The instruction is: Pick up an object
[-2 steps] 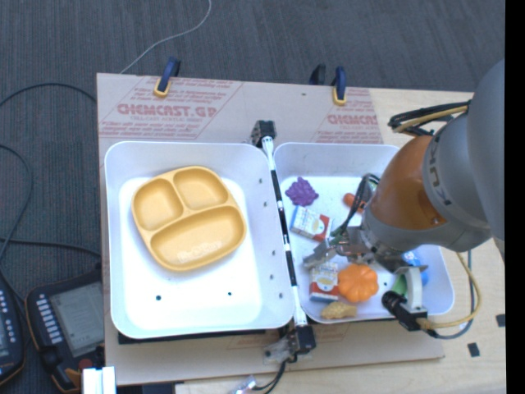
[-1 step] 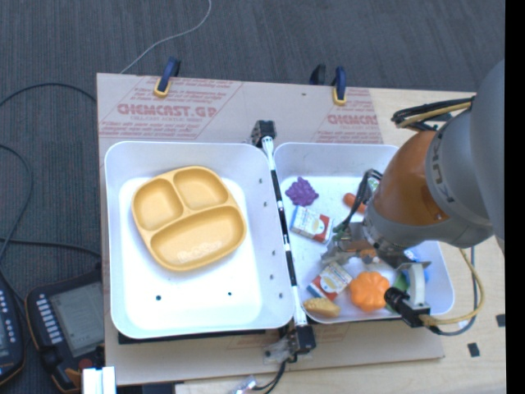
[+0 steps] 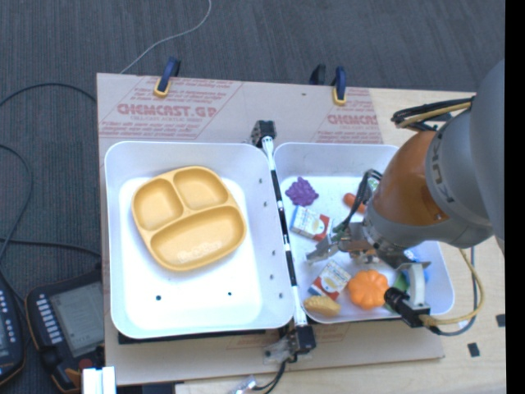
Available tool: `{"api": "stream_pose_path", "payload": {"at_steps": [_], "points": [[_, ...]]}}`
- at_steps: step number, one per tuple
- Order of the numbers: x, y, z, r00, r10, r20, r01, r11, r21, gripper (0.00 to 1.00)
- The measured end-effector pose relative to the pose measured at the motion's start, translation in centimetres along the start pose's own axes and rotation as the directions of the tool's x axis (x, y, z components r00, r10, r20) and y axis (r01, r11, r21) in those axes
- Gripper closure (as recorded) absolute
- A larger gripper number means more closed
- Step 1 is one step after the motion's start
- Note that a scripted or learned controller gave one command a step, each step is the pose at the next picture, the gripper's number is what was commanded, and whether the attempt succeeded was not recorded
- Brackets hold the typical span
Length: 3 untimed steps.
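Two shallow white plastic bins lie side by side on the bench, and we take the right bin [image 3: 438, 300] as our landmark, because everything that matters sits inside it. In the left bin [image 3: 115, 220] there is only a yellow plastic plate with three compartments [image 3: 189, 217]. The grey arm with the orange band [image 3: 414, 191] hangs over the right half of the right bin, and its two-finger gripper [image 3: 326, 248] reaches toward the middle of the bin floor; the metal fingers [image 3: 316, 254] seem to stand slightly apart with nothing between them, though the angle makes this hard to judge. Just above the fingertips, toward the far wall, lies a small white and red food packet [image 3: 310, 222], so close that it may be touching them. A second white and red packet [image 3: 331, 280] lies just below the fingertips, toward the near wall. We judge these two packets to be the likely targets, since each is only a short step from the gripper. A purple toy bunch of grapes [image 3: 301, 191] sits further toward the far wall, an orange toy pumpkin [image 3: 367, 289] rests near the near wall, and a pale yellow toy bread piece [image 3: 322, 305] lies at the near left corner.
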<state>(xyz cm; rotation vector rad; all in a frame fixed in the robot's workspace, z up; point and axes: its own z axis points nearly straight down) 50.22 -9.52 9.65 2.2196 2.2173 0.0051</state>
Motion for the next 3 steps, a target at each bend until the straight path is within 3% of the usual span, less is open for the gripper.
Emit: {"api": "stream_pose_path", "payload": {"at_steps": [1,2,3], "points": [[0.01,0.02,-0.85,1.000,0.000,-0.001,0.000,1.000,0.002,1.00],[0.01,0.02,-0.84,1.000,0.000,0.000,0.000,1.000,0.002,0.00],[0.03,0.06,-1.69,1.000,-0.001,-0.001,0.001,1.000,0.003,1.00]]}}
